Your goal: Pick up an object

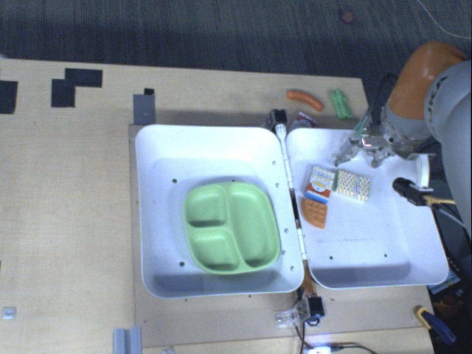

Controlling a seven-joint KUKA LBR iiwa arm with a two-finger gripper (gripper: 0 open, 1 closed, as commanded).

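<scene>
Wooden bench [66, 220], dark carpet [221, 13] beyond. Left bin [158, 198]: green divided tray [230, 226]. Right bin [369, 249]: three small packets [333, 190], clustered near its left wall. Gripper [363, 152] above the right bin's far edge, fingers spread, holding nothing.

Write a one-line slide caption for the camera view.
KUKA arm's gripper hovers over the right bin near small packets; a green divided plate sits in the left bin.

floor [221, 13]: dark grey carpet | bench [66, 220]: pale wood; black tape patches [74, 85]
</scene>
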